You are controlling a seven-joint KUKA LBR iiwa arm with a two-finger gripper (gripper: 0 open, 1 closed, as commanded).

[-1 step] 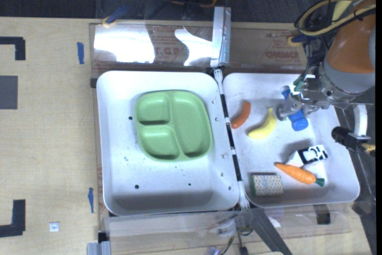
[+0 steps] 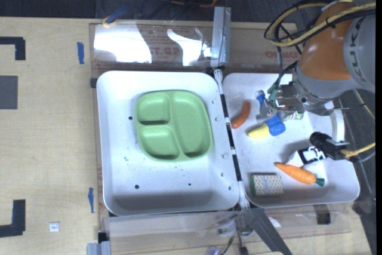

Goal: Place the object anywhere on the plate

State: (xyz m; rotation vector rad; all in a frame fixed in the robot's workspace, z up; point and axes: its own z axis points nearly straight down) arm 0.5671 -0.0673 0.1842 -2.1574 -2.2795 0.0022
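You see the hand [image 2: 279, 106] in the upper part of the right bin [image 2: 349, 191], low over its white floor, and from this view you cannot tell if it is released or clenched. Just below the hand lies a blue piece [image 2: 275, 126], and a yellow piece [image 2: 258, 133] touches its left side. Whether the hand touches the blue piece, you cannot tell. A little more to the left, near the wall between the bins, a sausage [image 2: 240, 114] lies at a slant, apart from the yellow piece. Toward the near side of the same bin a carrot [image 2: 295, 173] lies with its green end to the right. Just beside it, to the left and close to the near wall, there is a speckled block [image 2: 267, 184]. Which of these is the thing to be moved you cannot tell, but all of them are in the right bin. The arm [image 2: 325, 60], grey with the orange band, comes in from the right above the far corner of this bin. The plate [image 2: 173, 124] is green with three compartments and sits in the middle of the left bin [image 2: 119, 188], well apart from the hand. Both bins stand side by side on the pale worktop [image 2: 48, 128].
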